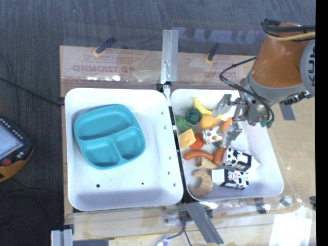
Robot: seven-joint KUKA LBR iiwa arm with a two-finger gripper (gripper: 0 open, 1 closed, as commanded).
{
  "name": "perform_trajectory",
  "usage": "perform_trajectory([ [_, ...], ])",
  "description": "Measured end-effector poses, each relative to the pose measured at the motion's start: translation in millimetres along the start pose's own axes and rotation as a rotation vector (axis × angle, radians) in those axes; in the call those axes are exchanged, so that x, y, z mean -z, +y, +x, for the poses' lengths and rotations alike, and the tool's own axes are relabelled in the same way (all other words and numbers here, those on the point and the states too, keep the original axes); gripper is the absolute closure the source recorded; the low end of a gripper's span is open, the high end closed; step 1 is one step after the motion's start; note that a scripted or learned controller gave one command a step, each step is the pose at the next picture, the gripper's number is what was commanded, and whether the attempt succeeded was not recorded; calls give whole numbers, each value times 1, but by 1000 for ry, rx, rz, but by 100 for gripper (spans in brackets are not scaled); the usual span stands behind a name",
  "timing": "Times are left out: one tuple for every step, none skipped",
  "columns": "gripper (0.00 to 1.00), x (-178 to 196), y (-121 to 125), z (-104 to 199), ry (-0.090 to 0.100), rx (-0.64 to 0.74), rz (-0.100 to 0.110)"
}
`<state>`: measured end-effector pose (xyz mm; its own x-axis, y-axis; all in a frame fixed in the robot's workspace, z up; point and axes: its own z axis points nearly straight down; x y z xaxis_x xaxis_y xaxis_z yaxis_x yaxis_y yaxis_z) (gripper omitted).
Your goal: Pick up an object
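The right bin (pixel 266 152) holds a heap of toy food: a yellow banana (pixel 201 106), a green broccoli piece (pixel 192 116), an orange fruit (pixel 207 121), a cheese wedge (pixel 186 138), a red sausage (pixel 193 154), a croissant (pixel 203 181) and two black-and-white cartons (pixel 237 159), (pixel 231 178). My gripper (pixel 229 118) hangs over the heap's upper right part, fingers open. One finger (pixel 222 105) stands near the banana, the other (pixel 235 129) beside a small white-and-red box (pixel 212 135). Nothing sits between them.
The left bin (pixel 92 186) carries a blue divided tray (pixel 108 135). A metal divider post (pixel 168 60) rises between the bins at the back. The arm's orange band (pixel 279 60) looms over the right bin's far corner.
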<state>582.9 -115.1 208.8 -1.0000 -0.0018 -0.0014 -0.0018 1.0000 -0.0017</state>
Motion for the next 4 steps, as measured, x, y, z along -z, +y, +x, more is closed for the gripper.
perform_trajectory([
  [0, -88, 17, -33, 1, 17, 0],
  [0, -116, 12, -49, -11, -91, -2],
  [100, -104, 12, -51, -17, -90, 3],
  [0, -104, 12, -51, -16, -90, 3],
])
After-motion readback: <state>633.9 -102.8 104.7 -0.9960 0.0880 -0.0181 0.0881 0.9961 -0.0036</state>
